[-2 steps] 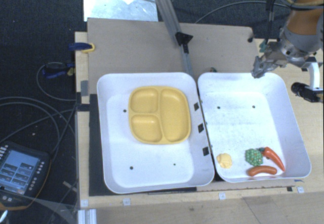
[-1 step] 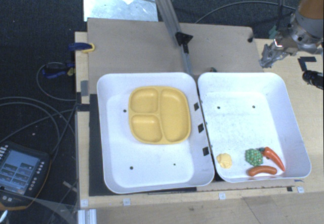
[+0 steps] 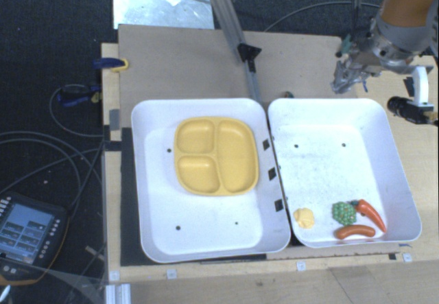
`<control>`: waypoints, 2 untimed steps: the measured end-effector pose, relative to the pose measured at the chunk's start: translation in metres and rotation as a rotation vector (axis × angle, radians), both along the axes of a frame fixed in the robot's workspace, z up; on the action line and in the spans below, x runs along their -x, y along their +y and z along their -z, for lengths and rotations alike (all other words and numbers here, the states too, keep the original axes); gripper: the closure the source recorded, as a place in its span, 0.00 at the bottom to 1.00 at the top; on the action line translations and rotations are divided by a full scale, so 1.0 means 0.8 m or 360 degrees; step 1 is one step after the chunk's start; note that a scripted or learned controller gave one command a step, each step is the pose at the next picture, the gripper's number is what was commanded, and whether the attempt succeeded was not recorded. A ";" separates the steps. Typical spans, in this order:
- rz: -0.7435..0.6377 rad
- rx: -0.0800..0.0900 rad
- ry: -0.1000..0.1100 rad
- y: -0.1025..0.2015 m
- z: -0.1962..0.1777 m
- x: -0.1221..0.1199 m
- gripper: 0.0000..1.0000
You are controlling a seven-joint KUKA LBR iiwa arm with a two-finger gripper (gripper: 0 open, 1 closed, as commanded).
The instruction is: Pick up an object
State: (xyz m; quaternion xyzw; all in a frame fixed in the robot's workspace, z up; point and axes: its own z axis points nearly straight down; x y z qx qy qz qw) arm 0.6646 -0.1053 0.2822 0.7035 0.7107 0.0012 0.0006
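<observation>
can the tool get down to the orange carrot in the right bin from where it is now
Probably yes. The tool hangs above the right bin's far edge, while the carrot lies uncovered near the front corner, though crowded by the green piece and sausage.

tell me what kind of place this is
Likely a robot lab test bench: a grey arm's two-finger gripper above two shallow white plastic bins, toy food, and a handheld control pendant on the dark floor.
</observation>
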 end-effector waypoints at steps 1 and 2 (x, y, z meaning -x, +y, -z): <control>0.0000 -0.0001 0.0004 0.059 0.021 0.020 1.00; -0.0001 -0.0002 0.0005 0.125 0.039 0.031 1.00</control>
